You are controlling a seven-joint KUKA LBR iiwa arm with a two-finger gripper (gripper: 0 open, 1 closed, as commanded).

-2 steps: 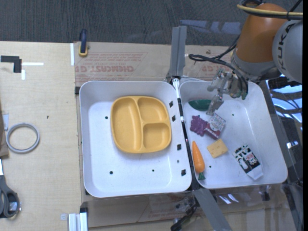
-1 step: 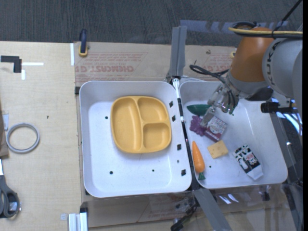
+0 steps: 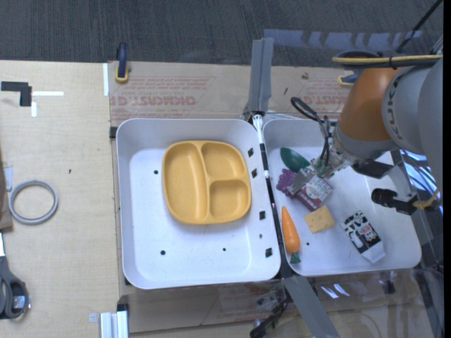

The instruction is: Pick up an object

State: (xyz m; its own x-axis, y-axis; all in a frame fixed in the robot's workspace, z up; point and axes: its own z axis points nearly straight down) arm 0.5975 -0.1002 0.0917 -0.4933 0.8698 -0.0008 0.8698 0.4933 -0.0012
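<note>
My gripper (image 3: 318, 173) hangs low in the right bin (image 3: 402, 255), under the grey arm with its orange band (image 3: 366, 108). It is right over a maroon packet (image 3: 315, 193) that lies next to a purple bunch of grapes (image 3: 285, 182). A green leafy piece (image 3: 292, 158) lies just left of the gripper. An orange carrot (image 3: 289, 231) rests along the bin's left wall, with a yellow cheese block (image 3: 319, 220) beside it. A black-and-white carton (image 3: 362, 234) lies toward the bin's front right.
The left bin (image 3: 141, 245) holds a yellow divided plate (image 3: 206, 182). A metal divider (image 3: 262, 153) runs between the bins. On the bench at the left lie a grey ring (image 3: 32, 201) and scissors (image 3: 10, 294).
</note>
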